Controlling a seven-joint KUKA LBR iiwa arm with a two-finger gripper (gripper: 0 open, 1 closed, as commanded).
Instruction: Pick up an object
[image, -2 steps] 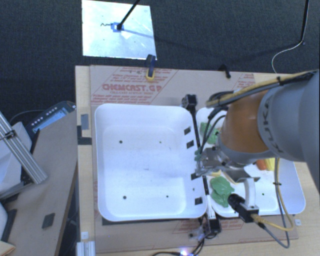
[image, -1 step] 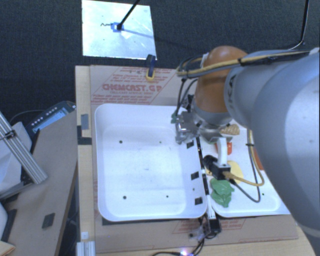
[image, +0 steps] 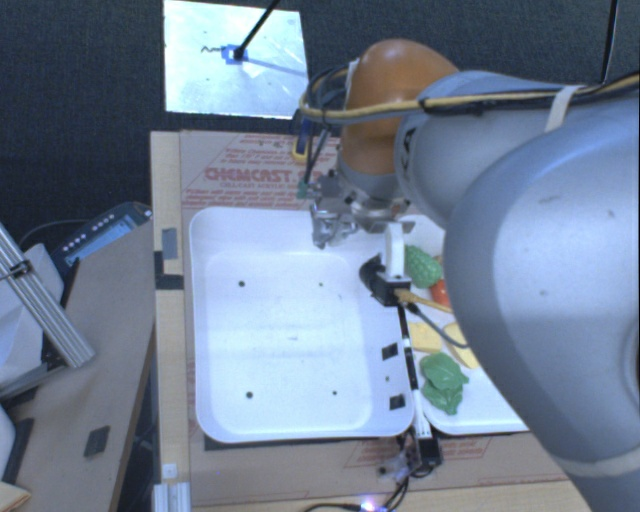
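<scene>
The grey arm (image: 530, 270) is filling the right of the frame, hiding most of the right bin (image: 480, 415). The gripper (image: 328, 232) is hanging over the top edge of the left bin (image: 285, 330); whether it is wide or narrow, I cannot tell. Green objects (image: 442, 380) are peeking out at centre right. Red "CHEMCAST" lettering (image: 245, 173) is showing on the cardboard (image: 240, 165) above the bins.
</scene>
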